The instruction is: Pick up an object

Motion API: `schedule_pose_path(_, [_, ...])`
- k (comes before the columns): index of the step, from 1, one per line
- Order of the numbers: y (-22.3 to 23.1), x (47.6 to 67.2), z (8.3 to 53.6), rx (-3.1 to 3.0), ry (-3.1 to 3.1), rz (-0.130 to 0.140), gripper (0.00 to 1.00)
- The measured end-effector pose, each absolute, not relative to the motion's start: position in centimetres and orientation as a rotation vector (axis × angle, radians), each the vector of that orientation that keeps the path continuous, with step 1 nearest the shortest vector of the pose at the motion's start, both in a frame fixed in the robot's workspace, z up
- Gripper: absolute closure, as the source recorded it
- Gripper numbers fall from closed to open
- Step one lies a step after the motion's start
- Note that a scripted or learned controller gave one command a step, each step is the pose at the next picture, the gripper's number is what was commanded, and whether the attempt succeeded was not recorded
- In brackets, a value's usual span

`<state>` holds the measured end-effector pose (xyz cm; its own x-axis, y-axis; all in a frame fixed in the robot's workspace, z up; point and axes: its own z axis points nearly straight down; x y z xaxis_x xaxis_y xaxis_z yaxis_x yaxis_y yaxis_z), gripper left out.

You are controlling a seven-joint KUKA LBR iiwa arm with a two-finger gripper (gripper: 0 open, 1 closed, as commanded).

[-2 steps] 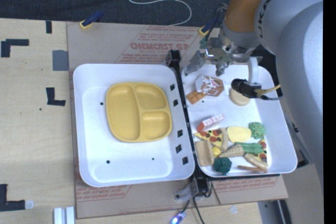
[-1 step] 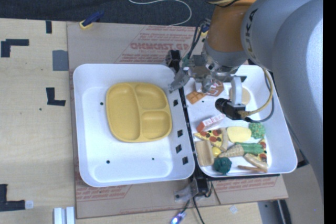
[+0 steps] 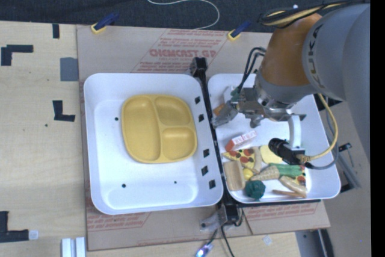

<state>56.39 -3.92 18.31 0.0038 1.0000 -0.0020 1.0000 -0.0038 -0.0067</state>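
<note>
Low in the right bin (image 3: 317, 129), close to its left wall and toward its far end: the gripper (image 3: 231, 110). Cannot tell whether spread, pressed together or pinching anything. Over the bin's far half, hiding much of its floor: the grey arm (image 3: 337, 51) with its orange band.

Crowded into the bin's near end, apart from the gripper:
- a red-and-white tag (image 3: 242, 141), nearest the gripper, toward mid-bin
- a pizza slice (image 3: 242, 155), touching the tag's near side
- a wooden block (image 3: 233, 174), along the left wall
- a green ball (image 3: 255, 189), at the near rim, just beside the block
- a green piece (image 3: 287, 170) and tan sticks (image 3: 290, 192), toward the near-right corner, packed together and overlapping

Along the bin's left wall: small black tabs (image 3: 207, 153), close beside the block and the slice.

Just past that wall: the left bin (image 3: 108, 129), with a yellow plate (image 3: 159, 128) lying flat, wells up, well apart from the heap.

Under the right bin and its neighbour: a cardboard sheet (image 3: 174, 48) on the surface (image 3: 36, 99), with a blue clip (image 3: 239, 29) beyond the bin's far-left corner.
</note>
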Motion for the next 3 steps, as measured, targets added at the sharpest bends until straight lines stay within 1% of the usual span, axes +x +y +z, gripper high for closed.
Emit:
schedule_pose_path(1, [0.0, 61.3, 23.3, -2.219, -2.229, -0.006, 1.0])
schedule_pose_path(2, [-7.3, 59.2, 20.5, -2.228, -2.215, 0.009, 1.0])
schedule_pose_path(3, [-3.7, 61.4, 19.5, -2.216, -2.225, 0.001, 1.0])
